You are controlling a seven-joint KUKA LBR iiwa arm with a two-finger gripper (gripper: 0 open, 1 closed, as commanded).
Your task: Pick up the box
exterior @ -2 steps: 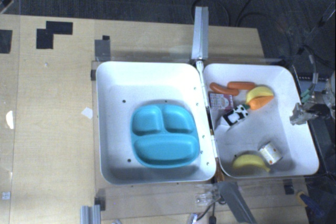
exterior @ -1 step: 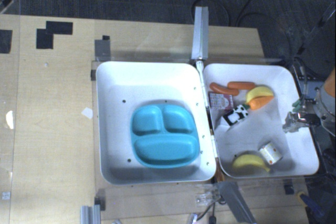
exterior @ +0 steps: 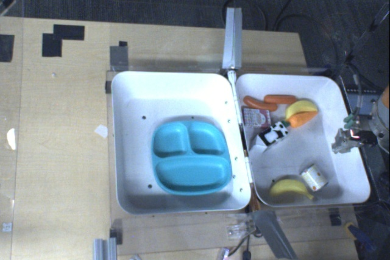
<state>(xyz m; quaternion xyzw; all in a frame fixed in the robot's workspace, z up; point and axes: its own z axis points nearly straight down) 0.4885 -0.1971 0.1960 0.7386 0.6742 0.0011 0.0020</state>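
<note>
Box [exterior: 256,117] lies flat against the right bin's [exterior: 347,192] left wall, far half, reddish, one of its kind. Going near to far in that bin: one banana [exterior: 289,187], one small white block [exterior: 314,178], one black-and-white toy [exterior: 273,133], one yellow-orange fruit [exterior: 301,112], two sausages [exterior: 269,101]. The left bin [exterior: 131,149] holds one blue tray [exterior: 192,157] with three compartments. The gripper [exterior: 348,140] hangs at the right bin's right rim; its fingers are perhaps apart, too blurred to tell.
</note>
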